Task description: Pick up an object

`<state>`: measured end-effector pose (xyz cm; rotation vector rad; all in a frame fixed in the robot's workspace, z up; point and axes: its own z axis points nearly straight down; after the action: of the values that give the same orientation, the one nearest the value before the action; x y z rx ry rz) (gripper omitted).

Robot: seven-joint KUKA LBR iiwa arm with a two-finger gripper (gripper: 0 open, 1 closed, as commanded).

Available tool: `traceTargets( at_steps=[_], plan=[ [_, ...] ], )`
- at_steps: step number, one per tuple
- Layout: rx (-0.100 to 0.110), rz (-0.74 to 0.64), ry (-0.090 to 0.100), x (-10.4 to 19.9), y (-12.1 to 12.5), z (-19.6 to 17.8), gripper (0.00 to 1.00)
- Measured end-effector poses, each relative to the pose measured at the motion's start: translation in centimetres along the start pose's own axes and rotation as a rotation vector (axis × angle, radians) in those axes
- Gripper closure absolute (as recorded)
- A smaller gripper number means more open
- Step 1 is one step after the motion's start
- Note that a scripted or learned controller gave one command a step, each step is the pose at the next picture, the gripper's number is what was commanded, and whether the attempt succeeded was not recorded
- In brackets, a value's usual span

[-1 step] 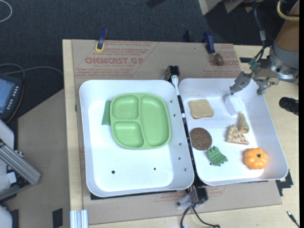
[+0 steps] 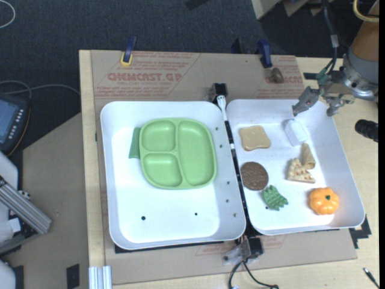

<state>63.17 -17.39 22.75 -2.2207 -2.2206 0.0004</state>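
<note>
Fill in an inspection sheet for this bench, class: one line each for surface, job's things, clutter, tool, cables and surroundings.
Surface: cardboard-covered bench bearing a left bin and a right bin, side by side.
Job's things: right bin holds a toast slice, brown round patty, green leafy toy, orange pumpkin, pizza slice, a tan cone-like piece and a small white block. All lie apart except cone and pizza, which touch.
Clutter: green divided plate in the left bin.
Tool: open tool above the right bin's far edge, holding nothing.
Cables: thin wires at the bench's near edge; a white cable on the floor.
Surroundings: dark carpet; clamps at the far edge.
</note>
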Motion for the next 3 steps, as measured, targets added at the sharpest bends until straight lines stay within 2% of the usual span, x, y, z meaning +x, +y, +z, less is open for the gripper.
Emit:
traceTargets(
  at_steps=[1, 2, 3],
  plan=[
    [0.006, -0.003, 0.001, 0.5, 0.2, 6.3, 0.00],
    [-0.003, -0.002, -0.003, 0.7, 0.1, 12.3, 0.00],
    [-0.013, -0.001, -0.011, 0.3, 0.6, 13.3, 0.00]
  ],
)
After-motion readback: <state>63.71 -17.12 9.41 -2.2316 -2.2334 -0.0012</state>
